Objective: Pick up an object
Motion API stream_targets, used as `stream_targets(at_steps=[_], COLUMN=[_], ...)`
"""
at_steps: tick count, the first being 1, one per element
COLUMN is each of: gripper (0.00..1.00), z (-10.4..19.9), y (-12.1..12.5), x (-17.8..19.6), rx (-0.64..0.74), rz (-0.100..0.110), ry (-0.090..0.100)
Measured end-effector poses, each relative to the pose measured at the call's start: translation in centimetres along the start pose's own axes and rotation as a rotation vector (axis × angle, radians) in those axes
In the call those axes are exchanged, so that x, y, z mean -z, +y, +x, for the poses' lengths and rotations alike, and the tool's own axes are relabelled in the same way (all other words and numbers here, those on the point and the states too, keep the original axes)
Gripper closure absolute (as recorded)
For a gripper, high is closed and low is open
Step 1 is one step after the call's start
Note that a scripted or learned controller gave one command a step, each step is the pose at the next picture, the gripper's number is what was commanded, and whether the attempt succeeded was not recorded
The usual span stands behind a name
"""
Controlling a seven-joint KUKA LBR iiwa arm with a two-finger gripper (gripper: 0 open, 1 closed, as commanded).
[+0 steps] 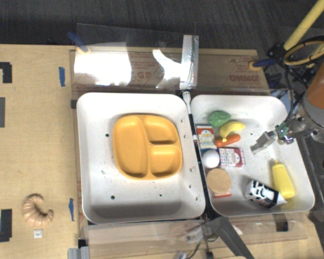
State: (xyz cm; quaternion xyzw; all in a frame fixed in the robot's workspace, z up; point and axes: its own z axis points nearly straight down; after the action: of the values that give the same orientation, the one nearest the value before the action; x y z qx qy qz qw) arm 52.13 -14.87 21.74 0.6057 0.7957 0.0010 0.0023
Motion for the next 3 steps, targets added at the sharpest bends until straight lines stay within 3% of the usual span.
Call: stream_targets(at_steps=[1, 2, 3], gripper=[0.0, 0.0, 0.0], z=[1.7, -0.4, -2.1], y=[-0.1, 4.6, 10.8], x=[-11.7, -12.5, -12.3], rx=[-0.345, -0.122, -0.103], rz=[-0.007, -0.009, -0.014], ry=[-0.001, -0.003, -0.007])
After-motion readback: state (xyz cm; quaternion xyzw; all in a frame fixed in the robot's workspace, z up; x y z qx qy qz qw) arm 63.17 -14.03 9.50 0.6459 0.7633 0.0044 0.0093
